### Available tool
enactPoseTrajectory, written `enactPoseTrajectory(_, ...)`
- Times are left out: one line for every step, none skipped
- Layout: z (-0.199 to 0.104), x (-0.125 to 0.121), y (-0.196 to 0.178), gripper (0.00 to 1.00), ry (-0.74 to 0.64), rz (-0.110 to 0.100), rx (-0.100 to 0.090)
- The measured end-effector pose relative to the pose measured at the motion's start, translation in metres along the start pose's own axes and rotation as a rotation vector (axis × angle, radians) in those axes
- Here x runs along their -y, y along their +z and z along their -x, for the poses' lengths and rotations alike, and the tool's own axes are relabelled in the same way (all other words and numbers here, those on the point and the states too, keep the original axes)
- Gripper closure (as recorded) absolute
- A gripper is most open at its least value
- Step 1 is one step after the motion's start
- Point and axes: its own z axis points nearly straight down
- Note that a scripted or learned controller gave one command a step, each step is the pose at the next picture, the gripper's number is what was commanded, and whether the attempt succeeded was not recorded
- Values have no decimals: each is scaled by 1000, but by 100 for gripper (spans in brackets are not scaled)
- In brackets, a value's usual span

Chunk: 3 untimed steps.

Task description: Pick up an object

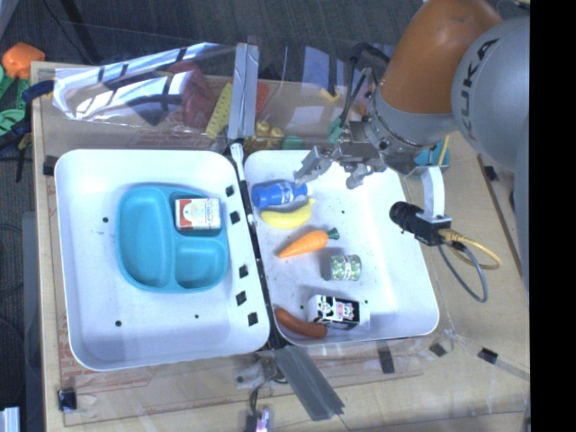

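Camera view: the tool point(331, 166), fingers spread, hovers at upper centre beside the blue plastic bottle point(274, 193); nothing is gripped, so the pick remains undone.

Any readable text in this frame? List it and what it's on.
"UKA", cut off by the frame edge, runs down the grey arm.
Red-and-white carton on the blue tray: print too small.
Black-and-white carton: blurred.
Small can, blue bottle: labels unreadable.

Probably lab (KUKA arm point(468, 52), bins point(90, 268)).
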Motion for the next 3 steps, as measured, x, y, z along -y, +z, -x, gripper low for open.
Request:
enactPoseTrajectory(42,11,102,0,-116,0,0)
enactPoseTrajectory(57,18,198,0,-314,2,-1)
enactPoseTrajectory(57,17,188,100,-319,3,1)
